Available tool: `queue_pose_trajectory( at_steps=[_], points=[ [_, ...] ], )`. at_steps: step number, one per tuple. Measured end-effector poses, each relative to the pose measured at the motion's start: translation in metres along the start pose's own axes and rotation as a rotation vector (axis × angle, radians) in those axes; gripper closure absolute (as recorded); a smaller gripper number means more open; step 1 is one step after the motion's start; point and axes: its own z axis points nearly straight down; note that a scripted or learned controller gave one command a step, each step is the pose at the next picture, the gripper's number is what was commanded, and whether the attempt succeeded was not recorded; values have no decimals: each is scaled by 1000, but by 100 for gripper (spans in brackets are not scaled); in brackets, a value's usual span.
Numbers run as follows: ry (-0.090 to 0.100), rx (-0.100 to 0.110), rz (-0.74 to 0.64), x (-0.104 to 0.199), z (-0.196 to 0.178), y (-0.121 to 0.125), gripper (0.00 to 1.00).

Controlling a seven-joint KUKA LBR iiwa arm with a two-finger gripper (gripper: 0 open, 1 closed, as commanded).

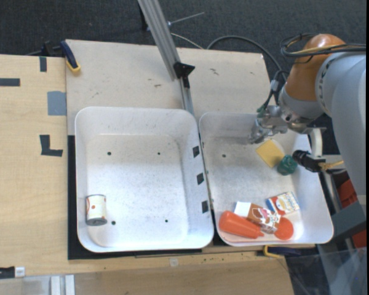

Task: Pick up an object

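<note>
Gripper (260, 134): positioned over right white bin (234, 165); finger state cannot be told.
Yellow sponge block (270, 153): lying just beside gripper.

White bins (135, 118) — yellow block (270, 153), teal piece (287, 165), orange carrot (238, 225), red-and-white packet (281, 204) — grey arm (344, 97), orange band (307, 66).

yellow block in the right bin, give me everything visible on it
The yellow block looks like a sponge or foam piece: pale yellow, matte, roughly rectangular, lying flat and turned at a slant. It sits in the upper right part of the right bin, just below the gripper, with a small teal object against its lower right corner.
</note>
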Motion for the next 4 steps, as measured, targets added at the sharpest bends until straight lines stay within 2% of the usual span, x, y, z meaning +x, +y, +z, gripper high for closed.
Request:
queue_pose_trajectory(
  at_steps=[1,3,4],
  points=[
    [0,-7,3,-6,-59,-4,100],
    [1,-7,2,-10,-153,-3,100],
    [3,-2,-2,47,-157,-16,100]
  ],
)
